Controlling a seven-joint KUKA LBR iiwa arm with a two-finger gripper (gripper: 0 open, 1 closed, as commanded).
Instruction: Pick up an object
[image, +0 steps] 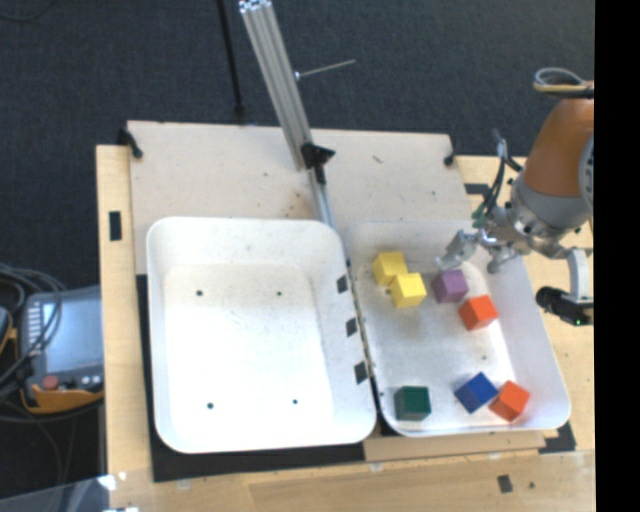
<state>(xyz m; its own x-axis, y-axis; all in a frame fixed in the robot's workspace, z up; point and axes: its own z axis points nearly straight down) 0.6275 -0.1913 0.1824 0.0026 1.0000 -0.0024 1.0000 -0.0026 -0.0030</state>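
Purple cube (451, 285) lay just below the gripper (478, 247), whose finger state I could not tell; it needed a centered, straight descent.

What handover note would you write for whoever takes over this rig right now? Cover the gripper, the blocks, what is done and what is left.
Gripper: above the right white bin's far edge, just beyond the small purple block; nothing seen between its fingers.
Right bin: yellow double block, two orange blocks, blue block, dark green block.
Done: nothing lifted.
Left: grasp one; the purple block is nearest.
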